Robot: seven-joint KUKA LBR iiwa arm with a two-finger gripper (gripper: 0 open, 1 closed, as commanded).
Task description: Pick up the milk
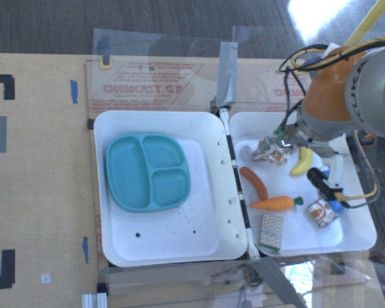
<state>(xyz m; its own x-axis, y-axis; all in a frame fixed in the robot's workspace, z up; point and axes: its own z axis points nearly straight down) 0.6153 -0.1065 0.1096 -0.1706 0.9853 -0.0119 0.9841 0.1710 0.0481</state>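
The grey arm (353, 88) reaches in from three o'clock over the right bin (356, 239), its orange band above the wrist, the gripper (271, 150) lowered near the bin's eleven o'clock corner; whether the jaws are released or clenched cannot be told. The milk (322, 212), a small carton, lies tilted at the bin's four o'clock side, well apart from the gripper. Between them lie a banana (301, 162), a sausage (253, 182) and a carrot (274, 203). A cracker box (271, 231) sits at six o'clock. The left bin (205, 236) holds a blue divided plate (147, 172).
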